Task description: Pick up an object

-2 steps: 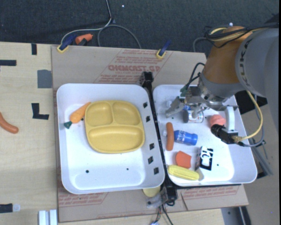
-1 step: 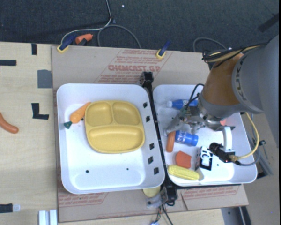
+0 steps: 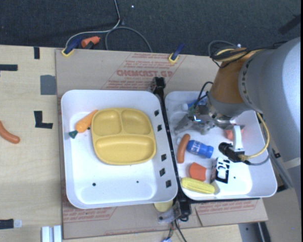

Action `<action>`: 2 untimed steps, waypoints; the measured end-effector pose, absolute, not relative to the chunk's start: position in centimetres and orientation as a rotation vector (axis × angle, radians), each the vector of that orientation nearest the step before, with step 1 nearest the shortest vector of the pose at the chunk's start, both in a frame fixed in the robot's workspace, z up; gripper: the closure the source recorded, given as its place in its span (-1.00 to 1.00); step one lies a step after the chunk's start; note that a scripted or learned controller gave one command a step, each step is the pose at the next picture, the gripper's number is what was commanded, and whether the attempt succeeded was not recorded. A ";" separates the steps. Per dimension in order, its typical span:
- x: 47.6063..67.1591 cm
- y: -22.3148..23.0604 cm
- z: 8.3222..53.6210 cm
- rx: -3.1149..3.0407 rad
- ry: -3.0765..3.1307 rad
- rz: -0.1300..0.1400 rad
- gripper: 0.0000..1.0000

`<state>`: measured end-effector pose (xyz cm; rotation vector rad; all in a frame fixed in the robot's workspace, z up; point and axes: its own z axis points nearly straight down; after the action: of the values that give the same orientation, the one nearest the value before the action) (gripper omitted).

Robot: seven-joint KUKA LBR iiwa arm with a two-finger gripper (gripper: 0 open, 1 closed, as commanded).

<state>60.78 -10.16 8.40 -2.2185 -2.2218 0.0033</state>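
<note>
My gripper (image 3: 194, 121) hangs low in the upper left part of the right bin (image 3: 262, 185), under the orange wrist band. Just below it lie an orange-red sausage (image 3: 182, 148) and a blue bottle (image 3: 199, 148) lying on its side. Further toward the front are a red-orange cup (image 3: 196, 171), a yellow corn cob (image 3: 198, 186) and a black-and-white block (image 3: 221, 170). A pink and white item (image 3: 236, 134) lies right of the gripper, partly under the arm. Nothing visible sits in the gripper.
The left bin (image 3: 111, 188) holds a yellow divided plate (image 3: 123, 135) and a carrot (image 3: 84, 121) at its left side. Another sausage (image 3: 6, 131) lies on the bench far left. The arm's bulk (image 3: 272, 89) covers the right bin's upper right.
</note>
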 end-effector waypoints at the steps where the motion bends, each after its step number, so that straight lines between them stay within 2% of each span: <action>1: 65.0 -11.8 8.4 -2.199 -2.193 0.027 -1.00; 2: 65.8 -11.9 8.2 -2.189 -2.176 0.054 -1.00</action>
<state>65.79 -11.90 8.20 -2.1891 -2.1759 0.0542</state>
